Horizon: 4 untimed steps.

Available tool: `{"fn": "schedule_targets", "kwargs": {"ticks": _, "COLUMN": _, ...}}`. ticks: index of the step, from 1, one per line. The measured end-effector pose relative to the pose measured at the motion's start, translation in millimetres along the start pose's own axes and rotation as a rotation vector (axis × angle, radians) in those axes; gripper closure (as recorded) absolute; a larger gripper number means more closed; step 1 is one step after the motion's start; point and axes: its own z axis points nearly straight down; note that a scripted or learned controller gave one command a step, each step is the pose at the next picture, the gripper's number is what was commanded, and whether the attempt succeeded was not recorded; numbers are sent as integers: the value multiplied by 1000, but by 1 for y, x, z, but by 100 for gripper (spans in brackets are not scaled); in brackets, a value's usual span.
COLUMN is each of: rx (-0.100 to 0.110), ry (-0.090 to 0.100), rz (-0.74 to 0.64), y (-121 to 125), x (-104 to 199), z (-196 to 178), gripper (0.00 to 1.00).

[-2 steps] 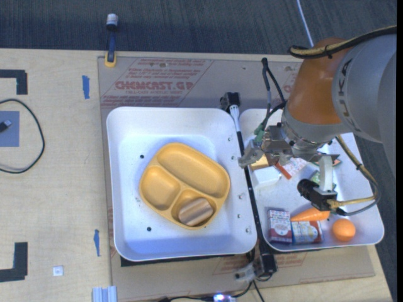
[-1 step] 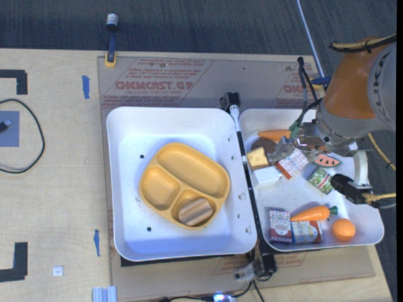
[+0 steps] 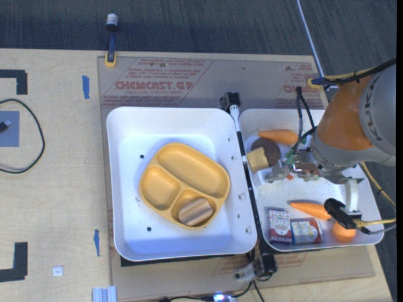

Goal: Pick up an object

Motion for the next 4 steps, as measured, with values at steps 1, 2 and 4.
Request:
{"fn": "schedule_targets", "kwargs": {"ticks": 1, "rx": 13, "ry": 2, "rz": 0, "y": -41, "x": -7, "z": 24, "gripper": 0}}
{"fn": "schedule_targets", "kwargs": {"ticks": 2, "rx": 7, "ry": 0, "rz": 1, "y": -39, "x": -8, "z": 13, "gripper": 100}}
{"fn": "schedule_targets", "kwargs": {"ticks": 4, "rx": 8, "ry": 1, "rz": 0, "y": -60, "x": 3, "z": 23, "gripper": 0}}
